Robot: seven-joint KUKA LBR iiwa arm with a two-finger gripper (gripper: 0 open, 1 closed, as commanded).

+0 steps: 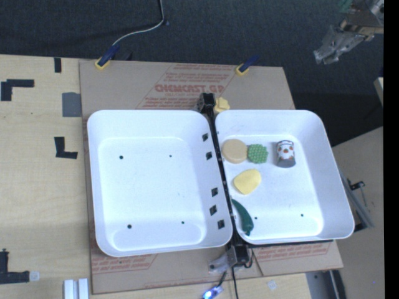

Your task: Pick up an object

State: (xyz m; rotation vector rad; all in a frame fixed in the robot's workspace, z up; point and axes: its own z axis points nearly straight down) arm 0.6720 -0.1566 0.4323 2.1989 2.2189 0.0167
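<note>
Nearest the camera, at the frame's bottom, a cable w/ a small blue light hangs off the bench edge, just below the seam between the bins. Above it: left bin, white, shallow, w/ a few dark dots on its floor; right bin, same type, holding all the candidate objs. Both sit on a cardboard sheet w/ red lettering, clipped at its far edge.

Objs in right bin, all toward its left half: green leaf-shaped piece lying along the near-left wall; yellow lump beyond it; tan round disc further back, touching or nearly touching a green bumpy ball; small cup-like item w/ red and white top just right of the ball, standing apart.

Gripper sits at top right, above dark floor, well apart from both bins and high off them. Blurred at this res.; cannot tell how its jaws stand. Nothing is seen in its grasp.

Step (judged): pre-approach; no obj chosen or contacted yet. Next move calls for travel left and toward the camera over the right bin, then descent onto one obj. Cup-like item or yellow lump look the easier picks, having free space around them; disc and ball crowd each other, leaf hugs the wall.
</note>
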